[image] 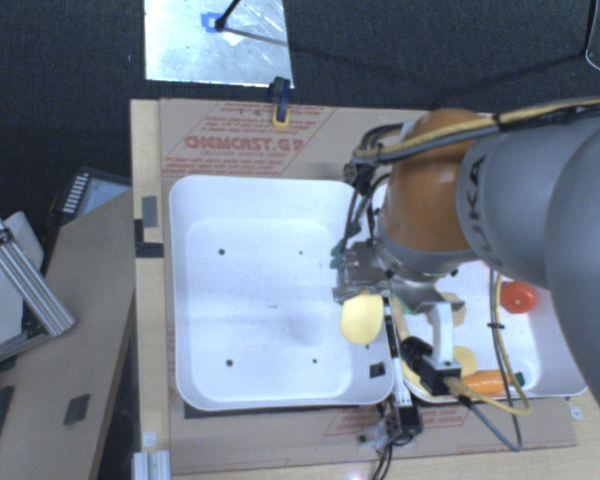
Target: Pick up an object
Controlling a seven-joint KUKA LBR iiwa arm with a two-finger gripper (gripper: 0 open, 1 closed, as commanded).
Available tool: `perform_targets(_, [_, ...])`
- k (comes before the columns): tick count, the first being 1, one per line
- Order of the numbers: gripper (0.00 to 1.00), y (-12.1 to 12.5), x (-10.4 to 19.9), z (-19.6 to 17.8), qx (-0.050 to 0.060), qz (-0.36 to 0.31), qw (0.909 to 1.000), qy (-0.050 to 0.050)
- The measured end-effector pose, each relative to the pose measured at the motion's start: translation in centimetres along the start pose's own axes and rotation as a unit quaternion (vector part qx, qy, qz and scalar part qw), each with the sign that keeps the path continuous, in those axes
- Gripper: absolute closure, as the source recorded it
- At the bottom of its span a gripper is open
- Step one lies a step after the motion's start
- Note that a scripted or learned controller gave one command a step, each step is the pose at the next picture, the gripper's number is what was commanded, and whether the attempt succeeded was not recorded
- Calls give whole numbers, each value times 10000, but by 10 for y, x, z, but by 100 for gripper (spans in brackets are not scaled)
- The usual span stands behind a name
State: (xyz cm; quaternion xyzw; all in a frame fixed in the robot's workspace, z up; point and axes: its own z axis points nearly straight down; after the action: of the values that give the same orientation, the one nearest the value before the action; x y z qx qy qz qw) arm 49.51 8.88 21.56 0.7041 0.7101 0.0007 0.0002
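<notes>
Gripper-wise (365, 298), I honestly couldn't tell what state mine was in at this point: the wrist hardware sat right over the top of it and the business end was mostly hidden under the arm's own bulk.

Going left to right: the shallow white plastic bin on the left (250, 203) had a bare floor except at its right-hand edge, where a pale yellow, rounded, lemon-like object (361, 320) sat. That yellow thing was directly below my wrist, touching or very nearly touching the metal parts above it. Whether it was pinched, resting on the bin floor, or hanging a bit above it, I couldn't say from that slanted angle.

Past that, the grey arm with the orange band (430, 203) covered most of the right-hand white bin (555, 373). Around the arm I could make out a small red round object (518, 296) near the far side of that bin, an orange carrot-shaped piece (490, 379) along the near rim, and a bit of something yellow (464, 359) just beside it.

My read: this was the grasp step itself, or the moment right around it, with the yellow lemon-like thing as the target. Next move, I figured, called for a straight lift, slow enough to see whether the object came up with me. It's round and probably slick, so slipping out sideways seemed like the obvious risk.
</notes>
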Motion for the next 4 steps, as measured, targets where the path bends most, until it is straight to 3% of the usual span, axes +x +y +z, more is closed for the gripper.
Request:
perform_targets(1, [100,-8,65,-94,-31,-9,10000,14])
perform_targets(2, [100,-7,57,-130,-15,18,10000,4])
perform_targets(3, [100,-7,53,-279,-85,14,10000,30])
perform_targets(4, [100,-9,-54,-322,-32,73,10000,-5])
